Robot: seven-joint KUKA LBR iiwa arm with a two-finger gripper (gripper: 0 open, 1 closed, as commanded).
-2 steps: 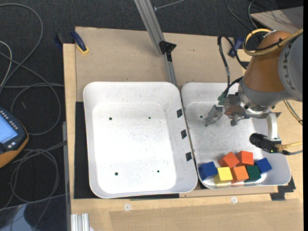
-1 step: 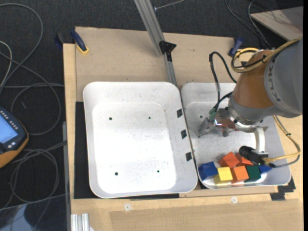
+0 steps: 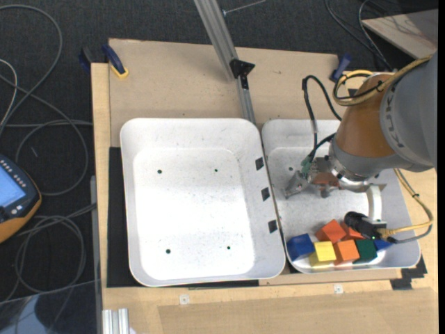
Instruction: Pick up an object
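Observation:
My gripper [image 3: 309, 184] hangs low over the middle of the right white bin [image 3: 292, 152], under the grey arm with its orange band. Several small blocks are bunched in that bin's front corner: a blue one [image 3: 300, 245], a yellow one [image 3: 323, 253], two orange ones [image 3: 334, 230] [image 3: 348, 250] and a green one [image 3: 366, 248]. The blocks lie well in front of the gripper and apart from it. A small reddish patch [image 3: 322, 178] shows at the gripper; I cannot tell whether it is an object or part of the hand.
The left white bin [image 3: 139, 186] sits beside the right one, joined by black clips [image 3: 264, 193]. A metal bar [image 3: 222, 40] slants in from the top to the bins' back edge. Cables lie on the floor to the left.

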